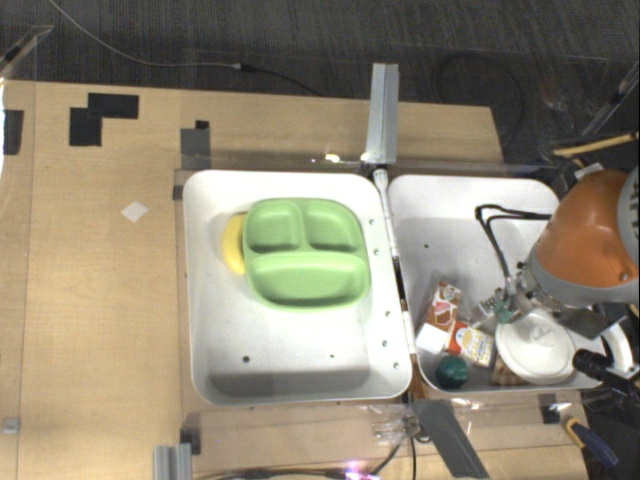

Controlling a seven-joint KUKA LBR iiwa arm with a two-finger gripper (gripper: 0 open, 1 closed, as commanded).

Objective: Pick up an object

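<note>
A wooden bench (90, 298) carried two shallow white bins side by side, seen from above at a slant; a metal post (383, 113) stood at the far edge where the bins met.

The left bin (290, 368) held a green divided tray (303, 251) near its far edge, two small compartments toward the far side and one long compartment toward the near side; a yellow object (232, 244) lay just beside the tray's left edge, partly tucked under it; the near half of that bin showed bare white floor.

The right bin (440, 218) held a cluster in its near part; a red and white packet (443, 310) lay near the divider wall; a small carton with orange print (472, 345) lay just beside it; a dark green ball (452, 371) sat at the near edge, close to the near left corner; a white round lid-like object (534, 348) lay at the near right, touching the cluster.

The grey arm with its orange band (588, 238) reached in over the right bin's right edge; the gripper (503, 306) hung low above the cluster, between the carton and the white round object; whether anything was in its grasp could not be told; a black cable (492, 226) looped across the bin's far floor toward the wrist.
</note>
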